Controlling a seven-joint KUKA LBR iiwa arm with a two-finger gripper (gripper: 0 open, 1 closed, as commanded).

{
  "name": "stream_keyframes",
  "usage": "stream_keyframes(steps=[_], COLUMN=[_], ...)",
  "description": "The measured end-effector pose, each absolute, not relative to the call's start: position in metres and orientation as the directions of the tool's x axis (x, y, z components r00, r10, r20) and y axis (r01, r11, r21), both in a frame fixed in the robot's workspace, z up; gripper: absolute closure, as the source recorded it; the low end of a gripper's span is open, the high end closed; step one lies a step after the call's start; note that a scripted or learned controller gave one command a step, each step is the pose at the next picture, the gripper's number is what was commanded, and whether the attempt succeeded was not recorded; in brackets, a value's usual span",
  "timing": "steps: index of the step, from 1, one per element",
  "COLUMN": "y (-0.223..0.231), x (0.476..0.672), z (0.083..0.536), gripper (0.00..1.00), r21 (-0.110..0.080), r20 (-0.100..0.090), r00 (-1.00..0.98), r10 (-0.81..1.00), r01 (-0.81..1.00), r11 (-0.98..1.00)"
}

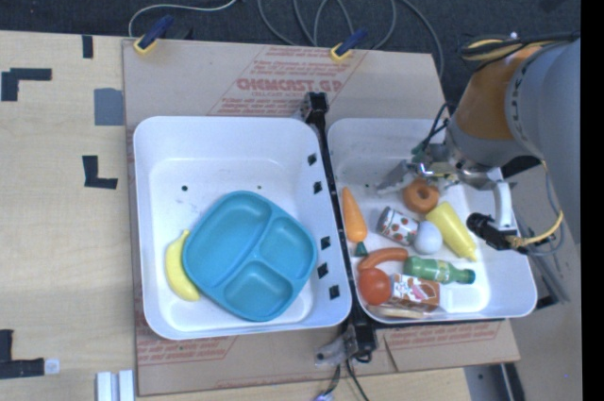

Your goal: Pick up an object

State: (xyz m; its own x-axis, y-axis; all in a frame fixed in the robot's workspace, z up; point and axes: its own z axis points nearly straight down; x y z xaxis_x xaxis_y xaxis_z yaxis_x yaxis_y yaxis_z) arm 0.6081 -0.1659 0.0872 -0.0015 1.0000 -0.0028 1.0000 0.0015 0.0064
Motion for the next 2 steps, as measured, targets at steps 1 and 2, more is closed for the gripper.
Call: stream_keyframes(steps=[1, 2], y=[-0.154, -0.133], x=[0.672, 0.611], z=[0.121, 0.084], gripper=[0.00, 0.00], r21=[0.006, 0.001], r20=[-0.002, -0.002], r00=[-0.004, 0.000], r10=[1.000, 1.000], r01=[1.000, 1.000], r11=[0.004, 0.000])
